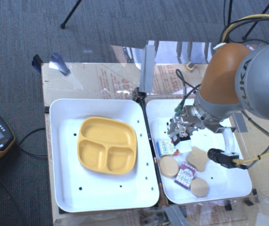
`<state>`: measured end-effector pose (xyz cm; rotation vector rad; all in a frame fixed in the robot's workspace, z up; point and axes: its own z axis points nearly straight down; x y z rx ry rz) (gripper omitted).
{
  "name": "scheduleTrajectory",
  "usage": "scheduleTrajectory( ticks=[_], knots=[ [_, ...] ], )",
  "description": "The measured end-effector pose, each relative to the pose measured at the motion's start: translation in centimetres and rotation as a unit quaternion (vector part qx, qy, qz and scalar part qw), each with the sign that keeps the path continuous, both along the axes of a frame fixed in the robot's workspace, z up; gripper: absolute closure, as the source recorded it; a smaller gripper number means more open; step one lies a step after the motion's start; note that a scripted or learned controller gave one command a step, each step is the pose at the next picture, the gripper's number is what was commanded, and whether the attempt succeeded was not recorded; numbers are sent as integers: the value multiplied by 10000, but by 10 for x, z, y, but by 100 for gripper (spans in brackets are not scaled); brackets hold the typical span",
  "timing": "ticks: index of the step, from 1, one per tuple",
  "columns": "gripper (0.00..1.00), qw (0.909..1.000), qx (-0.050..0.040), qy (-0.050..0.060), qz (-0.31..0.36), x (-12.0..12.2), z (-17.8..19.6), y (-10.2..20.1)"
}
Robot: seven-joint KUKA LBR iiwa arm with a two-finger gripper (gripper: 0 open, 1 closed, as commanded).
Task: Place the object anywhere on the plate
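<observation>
— Lowest in view, below the jaws? Round cookie (199, 187), by a purple packet (185, 174), two more cookies.
— Jaws? Hung over the blue packet (165, 148); spread or pinched, impossible to tell.
— Plate (108, 144)? Left of gripper (179, 127), in the other bin (61, 121), bare, presumably awaiting delivery.

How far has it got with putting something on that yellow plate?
Nothing looks done yet: the yellow plate in the left bin carries nothing. The gripper is down in the right bin, above the round biscuits and small packets. Picking, carrying and placing remain.
</observation>
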<state>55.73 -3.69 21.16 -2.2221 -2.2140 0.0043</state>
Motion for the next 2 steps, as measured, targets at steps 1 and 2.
scheduleTrajectory(
  ticks=[1, 2],
  knots=[
    [100, 10000, -1, 24, 55, 9, -28, 92],
    [0, 10000, -7, 11, 31, 10, -27, 89]
  ],
)
